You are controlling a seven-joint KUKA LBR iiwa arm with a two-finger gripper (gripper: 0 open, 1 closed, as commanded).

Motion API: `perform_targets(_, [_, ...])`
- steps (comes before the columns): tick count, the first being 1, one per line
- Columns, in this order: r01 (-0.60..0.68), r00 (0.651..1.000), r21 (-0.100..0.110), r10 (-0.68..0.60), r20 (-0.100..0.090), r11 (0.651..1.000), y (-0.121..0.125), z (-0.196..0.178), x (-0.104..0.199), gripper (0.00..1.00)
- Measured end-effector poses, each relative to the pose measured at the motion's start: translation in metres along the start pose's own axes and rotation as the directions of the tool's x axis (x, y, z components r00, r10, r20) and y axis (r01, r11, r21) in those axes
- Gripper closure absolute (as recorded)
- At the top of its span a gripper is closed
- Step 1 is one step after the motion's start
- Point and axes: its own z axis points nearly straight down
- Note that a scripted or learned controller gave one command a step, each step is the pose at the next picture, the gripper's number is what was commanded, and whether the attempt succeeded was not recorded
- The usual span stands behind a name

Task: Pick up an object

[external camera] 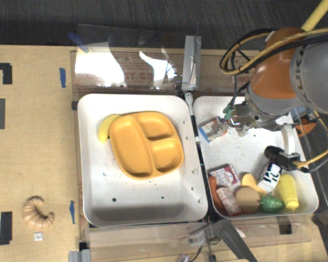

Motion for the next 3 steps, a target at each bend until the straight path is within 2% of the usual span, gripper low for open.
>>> perform_targets(1, [-0.229, 0.973, 0.002, 0.229, -0.001, 0.973, 0.025, 0.000, 0.034, 0.00])
perform_targets(2, [-0.574, 0.819, 0.008, 0.574, 0.001, 0.819, -0.010, 0.001, 0.072, 0.00])
perform_targets(3, [-0.691, 0.722, 0.003, 0.691, 0.002, 0.722, 0.014, 0.001, 0.016, 0.00])
